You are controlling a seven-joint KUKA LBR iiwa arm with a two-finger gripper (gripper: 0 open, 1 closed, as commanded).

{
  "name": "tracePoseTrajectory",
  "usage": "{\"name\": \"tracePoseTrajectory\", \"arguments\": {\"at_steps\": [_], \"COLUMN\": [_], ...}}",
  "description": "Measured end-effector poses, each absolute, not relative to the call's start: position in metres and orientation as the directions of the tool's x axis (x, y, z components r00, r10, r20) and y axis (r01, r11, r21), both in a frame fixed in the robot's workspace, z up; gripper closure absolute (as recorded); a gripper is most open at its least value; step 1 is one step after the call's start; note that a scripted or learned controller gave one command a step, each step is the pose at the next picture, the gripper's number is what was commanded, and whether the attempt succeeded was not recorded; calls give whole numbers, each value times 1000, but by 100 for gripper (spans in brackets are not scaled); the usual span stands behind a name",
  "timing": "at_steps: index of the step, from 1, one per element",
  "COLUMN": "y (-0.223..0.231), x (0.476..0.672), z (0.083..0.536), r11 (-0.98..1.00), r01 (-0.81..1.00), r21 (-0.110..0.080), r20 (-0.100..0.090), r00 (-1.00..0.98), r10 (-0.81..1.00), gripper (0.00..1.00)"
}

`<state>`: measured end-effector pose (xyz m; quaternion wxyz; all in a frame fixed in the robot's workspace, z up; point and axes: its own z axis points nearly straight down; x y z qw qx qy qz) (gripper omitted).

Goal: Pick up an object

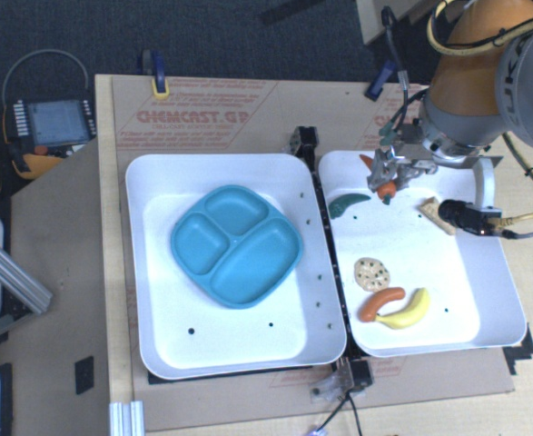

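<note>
My gripper (385,178) hangs over the far left part of the right bin (484,280). A small orange-red piece (387,189), carrot-like, shows between its fingertips, and the fingers are shut on it. The piece's other end (366,162) pokes out on the fingers' far-left side. Whether it still touches the bin floor I cannot tell. Just left of the gripper lies a dark green item (344,205), apart from it.
The right bin also holds a tan piece (432,214), a round cookie (371,272), a red sausage (380,303) and a yellow banana (408,310) near its front. A blue divided plate (237,244) lies in the left bin (157,271).
</note>
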<state>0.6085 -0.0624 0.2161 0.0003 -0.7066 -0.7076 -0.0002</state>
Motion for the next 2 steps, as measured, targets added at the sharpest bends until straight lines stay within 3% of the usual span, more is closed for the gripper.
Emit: {"name": "tracePoseTrajectory", "arguments": {"at_steps": [2], "y": [36], "x": [628], "z": [220], "r11": [4], "r01": [1000], "r21": [2], "r20": [0], "r00": [-4], "r10": [1000], "gripper": [100]}}
